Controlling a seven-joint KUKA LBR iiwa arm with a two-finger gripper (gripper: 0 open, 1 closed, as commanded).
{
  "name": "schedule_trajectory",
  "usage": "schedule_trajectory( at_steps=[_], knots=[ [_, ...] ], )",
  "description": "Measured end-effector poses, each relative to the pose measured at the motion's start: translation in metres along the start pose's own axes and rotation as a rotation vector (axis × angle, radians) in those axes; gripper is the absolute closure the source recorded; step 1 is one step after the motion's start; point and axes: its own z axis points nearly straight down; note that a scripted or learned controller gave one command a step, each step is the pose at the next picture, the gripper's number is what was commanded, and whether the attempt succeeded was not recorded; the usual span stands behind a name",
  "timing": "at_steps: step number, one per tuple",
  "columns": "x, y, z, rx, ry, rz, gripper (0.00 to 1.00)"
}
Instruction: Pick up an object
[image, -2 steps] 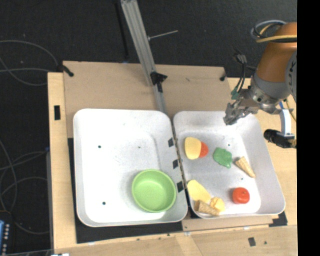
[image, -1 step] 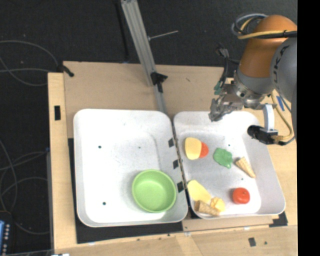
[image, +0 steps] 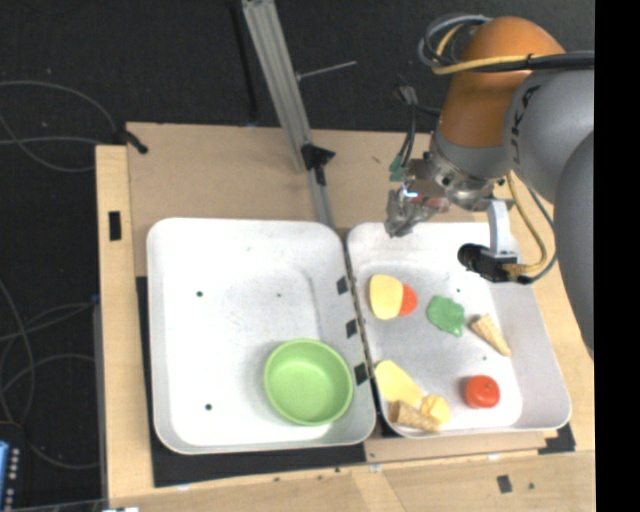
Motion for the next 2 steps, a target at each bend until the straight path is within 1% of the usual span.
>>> schedule_trajectory(
  at_steps=[1, 2],
  knots=[
    [0.064, 0.000, 0.001, 0.002, 0.000, 0.000, 1.00],
    [0.115, 0.001, 0.012, 0.005, -0.001, 0.002, 1.00]
  ],
)
